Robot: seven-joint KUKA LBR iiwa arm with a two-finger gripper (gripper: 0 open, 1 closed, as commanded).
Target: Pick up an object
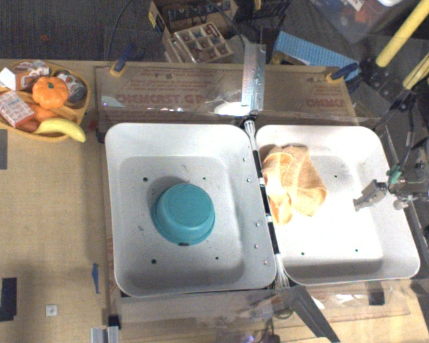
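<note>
Jaws (pixel 370 197) near orange cloth (pixel 292 183) in right bin (pixel 393 263).

One fixed camera looks down aslant on both bins (pixel 121 156).

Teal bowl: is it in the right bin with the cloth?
No, the teal bowl sits alone in the left bin; the cloth lies in the right bin.

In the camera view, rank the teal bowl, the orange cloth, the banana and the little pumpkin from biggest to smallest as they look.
1. Teal bowl and orange cloth: too alike to rank.
2. Banana.
3. Pumpkin.
</note>
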